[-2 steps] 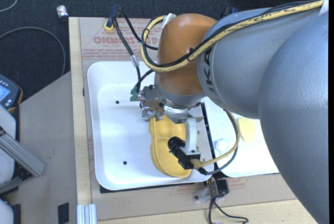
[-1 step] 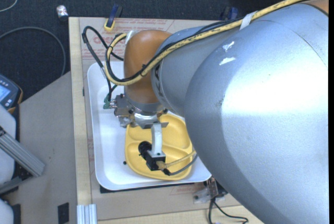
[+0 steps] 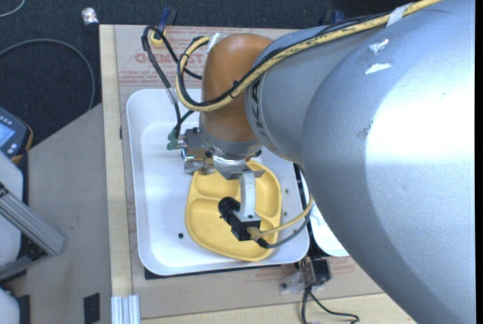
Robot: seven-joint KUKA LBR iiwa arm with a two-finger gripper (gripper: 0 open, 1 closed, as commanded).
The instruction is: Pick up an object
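Camera view: yellow plastic dish [image 3: 205, 228] lies in left bin [image 3: 155, 186], toward its 5 o'clock corner. Gripper [image 3: 220, 161] sits over the dish's 12 o'clock rim; released or clenched, can't tell. Looks like the grasp step. Next: pinch that rim, lift straight

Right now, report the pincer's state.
Pincer: cannot be told whether open or shut. It hangs low over the yellow dish in the white bin.
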